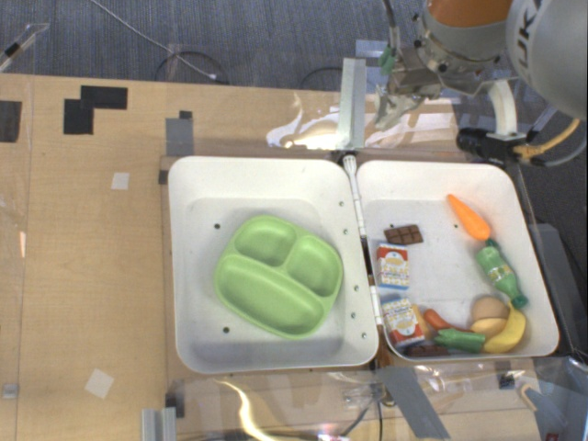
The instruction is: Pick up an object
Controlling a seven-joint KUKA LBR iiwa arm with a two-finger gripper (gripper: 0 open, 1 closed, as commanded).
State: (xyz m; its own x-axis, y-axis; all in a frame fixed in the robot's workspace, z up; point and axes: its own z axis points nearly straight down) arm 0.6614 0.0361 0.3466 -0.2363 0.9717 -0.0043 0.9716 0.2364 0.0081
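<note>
My gripper [396, 114] hangs above the bench just beyond the far edge of the right bin [432, 175], near the divider between the bins. Its two fingers point down, spread open, with nothing between them. In the right bin lie an orange carrot [469, 217], a brown chocolate bar [402, 235], a green bottle [499, 272], two small printed cartons [392, 266] [400, 316], a yellow banana [510, 331], a tan round piece [489, 310] and a green vegetable [459, 339]. All of them lie well in front of the gripper.
The left bin [197, 200] holds a green divided plate [278, 274]. A grey upright bracket [353, 99] stands just left of the gripper. Cables and a black fitting [491, 141] sit at the far right behind the bin.
</note>
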